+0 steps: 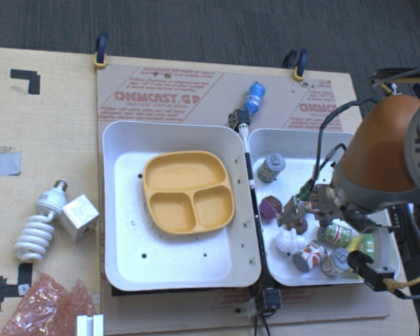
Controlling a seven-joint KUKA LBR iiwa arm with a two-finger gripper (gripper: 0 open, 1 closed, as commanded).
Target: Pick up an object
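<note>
Bulb [38,226] and cube [79,215]: on the bench, off the left bin's [114,194] left edge.
Tray [188,192]: mid left bin, not among the pickable clutter.
Right bin [285,143]: can [270,167] near far edge; purple piece [270,207], white figure [289,240] and cans crowded at near edge.
Gripper [296,216]: low over that cluster, probably seeking a grasp; grip state cannot be told. Crowding may hinder.

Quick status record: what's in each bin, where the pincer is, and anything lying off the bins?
left bin: orange divided tray
right bin: small grey jar, purple object, white figure, cans and clutter
pincer: low over the right bin's clutter; grasp not discernible
off bins: spiral bulb, white cube
</note>
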